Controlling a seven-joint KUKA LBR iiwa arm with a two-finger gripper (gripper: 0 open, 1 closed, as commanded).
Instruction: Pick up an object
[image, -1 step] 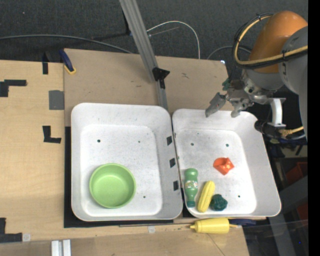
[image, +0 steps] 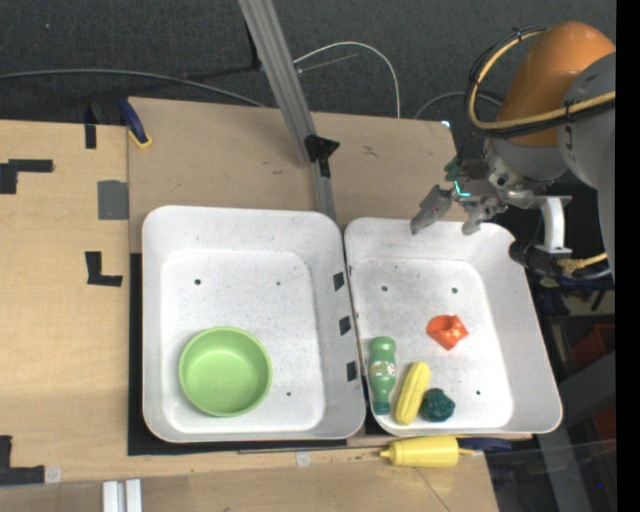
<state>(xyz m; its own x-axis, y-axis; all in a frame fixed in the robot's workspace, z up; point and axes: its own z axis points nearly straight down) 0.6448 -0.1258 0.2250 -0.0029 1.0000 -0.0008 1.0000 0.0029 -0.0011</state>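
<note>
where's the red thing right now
The red object lies in the right bin, near its middle, apart from the green bottle, yellow object and dark green object clustered toward the bin's near left corner.

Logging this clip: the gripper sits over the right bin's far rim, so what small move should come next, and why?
Probably shift the gripper toward the near side and down over the red object. It hangs open at the far rim of the right bin, holding nothing, and the red object lies apart from the others.

Two white bins (image: 150, 300) (image: 530, 330). One green bowl (image: 225, 371), one red block (image: 447, 331), one green bottle (image: 382, 372). Two yellow pieces (image: 411, 392) (image: 424, 452), one dark green lump (image: 437, 405).
</note>
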